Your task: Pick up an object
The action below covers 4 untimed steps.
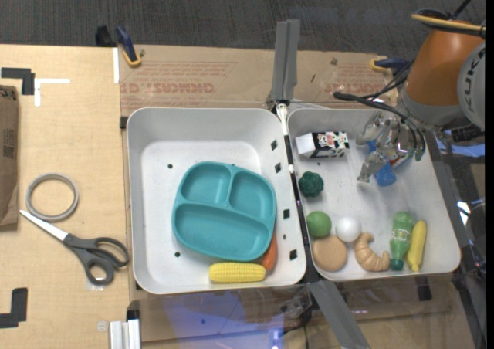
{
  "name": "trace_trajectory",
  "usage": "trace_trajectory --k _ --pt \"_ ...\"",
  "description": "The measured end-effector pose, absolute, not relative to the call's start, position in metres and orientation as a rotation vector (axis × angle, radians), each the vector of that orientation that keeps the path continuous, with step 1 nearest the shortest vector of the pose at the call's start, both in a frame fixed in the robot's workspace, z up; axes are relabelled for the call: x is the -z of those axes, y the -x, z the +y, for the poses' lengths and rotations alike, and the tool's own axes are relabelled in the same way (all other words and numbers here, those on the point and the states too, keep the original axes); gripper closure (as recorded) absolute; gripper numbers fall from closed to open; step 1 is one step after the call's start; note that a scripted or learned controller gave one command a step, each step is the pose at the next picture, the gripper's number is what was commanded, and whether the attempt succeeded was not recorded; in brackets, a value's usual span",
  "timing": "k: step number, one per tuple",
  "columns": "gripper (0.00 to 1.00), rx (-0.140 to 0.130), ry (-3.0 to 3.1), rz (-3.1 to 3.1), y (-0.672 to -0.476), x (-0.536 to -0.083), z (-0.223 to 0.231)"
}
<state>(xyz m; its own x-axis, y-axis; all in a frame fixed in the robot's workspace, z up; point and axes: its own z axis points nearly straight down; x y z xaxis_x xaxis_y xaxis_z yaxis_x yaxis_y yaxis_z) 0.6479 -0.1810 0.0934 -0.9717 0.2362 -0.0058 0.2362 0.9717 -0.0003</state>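
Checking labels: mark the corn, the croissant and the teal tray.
corn (237,272), camera view, middle of the cob
croissant (372,253), camera view, middle of its curve
teal tray (224,210), camera view, central divider

Red printed lettering runs across the flattened cardboard sheet (231,77) lying beyond the two bins, far to the left of the gripper (384,156) and farther from the camera. The print appears upside down and mirrored from this angle, and its letters are too faint and small to read with confidence. A small carton (323,144) just to the left of the gripper has a white face with black patches and a spot of red, which may be a label, but no words on it can be made out. No other text, numbers or brand marks are readable.
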Motion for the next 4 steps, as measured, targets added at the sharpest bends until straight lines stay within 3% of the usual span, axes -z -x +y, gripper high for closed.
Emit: trace_trajectory --k 1,2,3,4 --pt "1.00 0.003 -0.368 3.108 -0.650 -0.104 -0.180" --pt "1.00 -0.001 -0.296 3.126 -0.559 -0.092 -0.120" --pt "1.00 0.002 0.288 3.123 -0.513 -0.214 -0.177" --pt "1.00 0.010 0.538 3.074 -0.493 -0.119 -0.220"
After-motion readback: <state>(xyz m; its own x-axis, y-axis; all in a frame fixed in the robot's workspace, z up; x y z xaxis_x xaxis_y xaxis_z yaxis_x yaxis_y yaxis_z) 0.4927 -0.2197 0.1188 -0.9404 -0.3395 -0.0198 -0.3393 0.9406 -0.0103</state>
